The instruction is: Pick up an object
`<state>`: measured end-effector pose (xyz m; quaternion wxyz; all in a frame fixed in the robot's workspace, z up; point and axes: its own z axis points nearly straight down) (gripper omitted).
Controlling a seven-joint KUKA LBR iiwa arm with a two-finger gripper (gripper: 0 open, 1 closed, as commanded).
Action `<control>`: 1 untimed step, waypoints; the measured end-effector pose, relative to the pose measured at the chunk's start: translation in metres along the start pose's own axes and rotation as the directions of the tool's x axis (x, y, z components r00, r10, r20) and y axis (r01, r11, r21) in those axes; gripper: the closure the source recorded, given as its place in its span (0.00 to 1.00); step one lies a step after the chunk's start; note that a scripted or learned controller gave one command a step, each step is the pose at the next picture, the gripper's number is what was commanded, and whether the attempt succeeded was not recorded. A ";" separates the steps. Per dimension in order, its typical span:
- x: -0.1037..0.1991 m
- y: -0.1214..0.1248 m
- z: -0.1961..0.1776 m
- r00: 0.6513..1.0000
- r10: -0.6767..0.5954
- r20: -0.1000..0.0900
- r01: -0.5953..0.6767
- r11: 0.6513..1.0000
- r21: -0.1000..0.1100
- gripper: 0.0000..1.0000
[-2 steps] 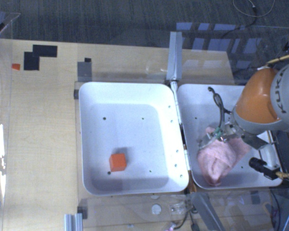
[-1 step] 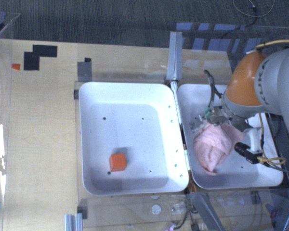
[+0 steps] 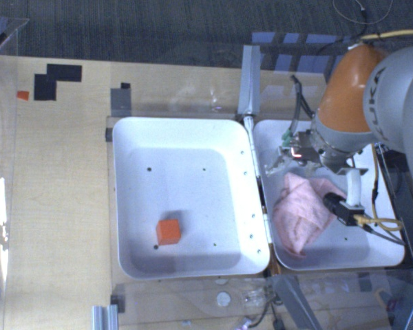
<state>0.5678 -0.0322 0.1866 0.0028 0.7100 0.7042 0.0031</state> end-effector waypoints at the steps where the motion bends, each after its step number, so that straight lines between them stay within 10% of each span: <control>1: -0.069 -0.011 0.095 1.000 -0.011 0.004 0.011 1.000 -0.010 0.00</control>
